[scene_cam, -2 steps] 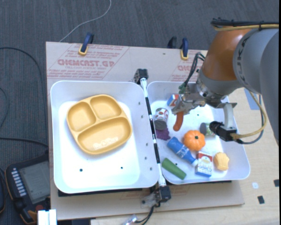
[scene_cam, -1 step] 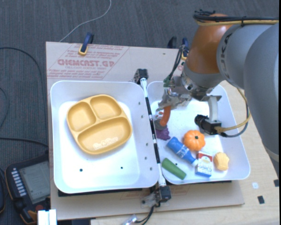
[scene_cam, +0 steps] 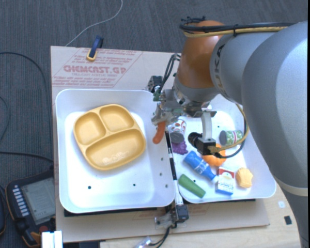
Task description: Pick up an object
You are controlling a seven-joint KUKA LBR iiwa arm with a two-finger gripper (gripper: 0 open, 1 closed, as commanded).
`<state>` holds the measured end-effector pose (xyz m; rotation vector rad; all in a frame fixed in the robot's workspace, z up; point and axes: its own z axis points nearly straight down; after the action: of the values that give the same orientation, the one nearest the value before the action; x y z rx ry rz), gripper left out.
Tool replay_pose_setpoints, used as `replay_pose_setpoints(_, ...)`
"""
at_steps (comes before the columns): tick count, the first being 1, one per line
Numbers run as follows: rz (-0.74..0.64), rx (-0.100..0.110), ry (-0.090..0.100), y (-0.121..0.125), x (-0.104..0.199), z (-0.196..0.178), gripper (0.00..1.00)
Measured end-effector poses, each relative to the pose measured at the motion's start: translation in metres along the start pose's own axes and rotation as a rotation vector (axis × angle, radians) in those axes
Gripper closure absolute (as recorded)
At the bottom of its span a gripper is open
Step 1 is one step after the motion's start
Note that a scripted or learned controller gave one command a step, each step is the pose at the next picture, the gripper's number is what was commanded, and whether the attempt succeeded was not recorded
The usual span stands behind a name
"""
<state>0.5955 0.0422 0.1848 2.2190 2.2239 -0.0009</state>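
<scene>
While the grey arm (scene_cam: 268, 87) with its orange band (scene_cam: 199, 61) is reaching in from the right of the frame, the jaws (scene_cam: 161, 119) are hanging low over the rim where the two white bins meet, near the middle of the frame. An orange carrot-shaped toy (scene_cam: 158, 134) is sitting just below them, tilted, right at the edge of the right bin (scene_cam: 258, 190); whether the jaws are closed on it or merely hovering above it is something I cannot tell, since the wrist hardware is hiding the fingertips.

In the left bin (scene_cam: 67, 190) a yellow divided plate (scene_cam: 109, 136) is lying flat, with three compartments, taking up the upper middle of that bin. The right bin is holding a cluster of small things lying close together: a purple toy (scene_cam: 179, 146) beside the carrot, a blue bottle (scene_cam: 199, 165) below it, a green cylinder (scene_cam: 191, 185) toward the lower edge, a red and white carton (scene_cam: 226, 181), a yellow lump (scene_cam: 244, 177) at the lower right, and a green can (scene_cam: 230, 137) lying on its side near the arm.

Both bins are resting on a table (scene_cam: 93, 71) covered with printed cardboard.
</scene>
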Motion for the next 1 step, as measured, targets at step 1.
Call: replay_pose_setpoints(1,0.003,0.001,-0.001,-0.0390,-0.0425,-0.0184,1.00)
